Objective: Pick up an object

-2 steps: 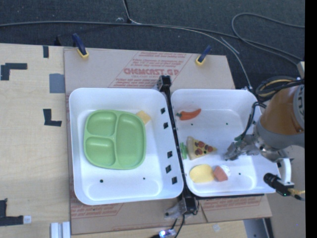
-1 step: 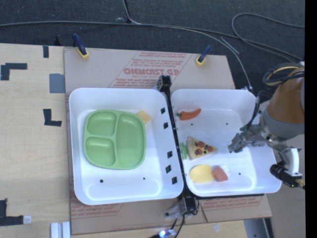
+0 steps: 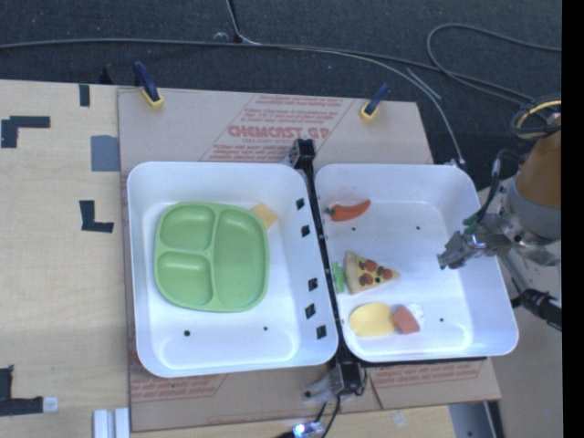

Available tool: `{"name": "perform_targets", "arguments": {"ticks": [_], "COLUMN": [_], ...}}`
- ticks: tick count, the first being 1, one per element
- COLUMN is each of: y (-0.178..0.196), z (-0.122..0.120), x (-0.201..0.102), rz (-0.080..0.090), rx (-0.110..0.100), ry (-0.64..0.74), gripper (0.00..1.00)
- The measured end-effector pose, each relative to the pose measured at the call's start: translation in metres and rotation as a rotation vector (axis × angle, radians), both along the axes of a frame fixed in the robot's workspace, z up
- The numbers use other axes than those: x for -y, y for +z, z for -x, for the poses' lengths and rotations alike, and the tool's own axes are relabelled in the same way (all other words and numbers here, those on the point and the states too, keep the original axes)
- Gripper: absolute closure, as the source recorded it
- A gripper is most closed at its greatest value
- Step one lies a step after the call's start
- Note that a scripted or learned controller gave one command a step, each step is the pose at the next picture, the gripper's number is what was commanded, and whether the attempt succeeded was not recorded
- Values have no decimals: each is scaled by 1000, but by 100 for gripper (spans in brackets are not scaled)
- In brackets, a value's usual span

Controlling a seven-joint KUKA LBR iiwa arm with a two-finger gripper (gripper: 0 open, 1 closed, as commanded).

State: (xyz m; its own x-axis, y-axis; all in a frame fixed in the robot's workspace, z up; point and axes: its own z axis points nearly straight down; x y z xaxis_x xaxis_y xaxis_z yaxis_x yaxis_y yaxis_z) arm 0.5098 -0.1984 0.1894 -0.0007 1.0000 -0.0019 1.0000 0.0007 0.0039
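— Left bin just has the green divided plate with a yellow bit at its corner. Anything to grab?

— Right bin: carrot up top, pizza slice in the middle, a yellow lump touching a pink piece near the front.

— And the gripper?

— Over the right rim, holding nothing. Can't tell if the fingers are spread. I'd go for the pizza slice: nearest, lying alone. Come straight down, centred.
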Motion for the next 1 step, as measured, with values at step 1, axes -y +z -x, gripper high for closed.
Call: {"name": "perform_targets", "arguments": {"ticks": [1], "y": [42], "z": [-1], "x": [0], "rz": [0], "rx": [0], "ry": [1], "gripper": [100]}}
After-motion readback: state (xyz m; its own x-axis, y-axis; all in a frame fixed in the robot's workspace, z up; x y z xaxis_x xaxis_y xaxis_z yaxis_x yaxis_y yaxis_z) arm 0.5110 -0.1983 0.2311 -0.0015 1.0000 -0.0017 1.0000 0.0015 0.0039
